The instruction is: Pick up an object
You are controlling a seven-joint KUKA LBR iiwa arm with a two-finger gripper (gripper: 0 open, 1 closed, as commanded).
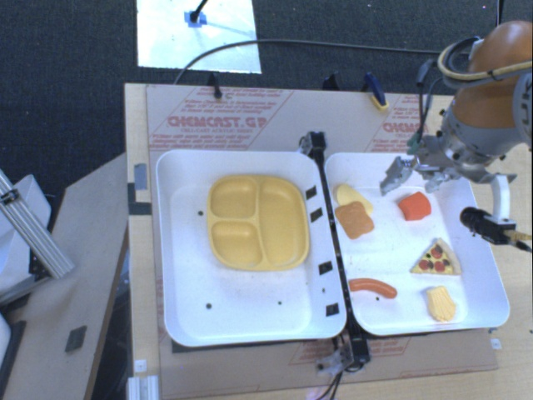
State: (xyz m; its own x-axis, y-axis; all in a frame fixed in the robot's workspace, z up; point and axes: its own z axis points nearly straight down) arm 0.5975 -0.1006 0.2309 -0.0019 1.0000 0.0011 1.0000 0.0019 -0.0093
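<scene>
We lose most of the arm (497,65) past the right edge, so only its orange band and wrist are with us. The gripper (414,172) hangs over the right bin (491,307), and its fingers look grey and blurred; we cannot tell whether they stand apart or closed. The wrist covers the bin's far right corner. A yellow piece (348,194) lies partly under a brown slice (355,220), so we cannot make out its full shape. At the left edge a metal rail (29,232) is cut off.
</scene>
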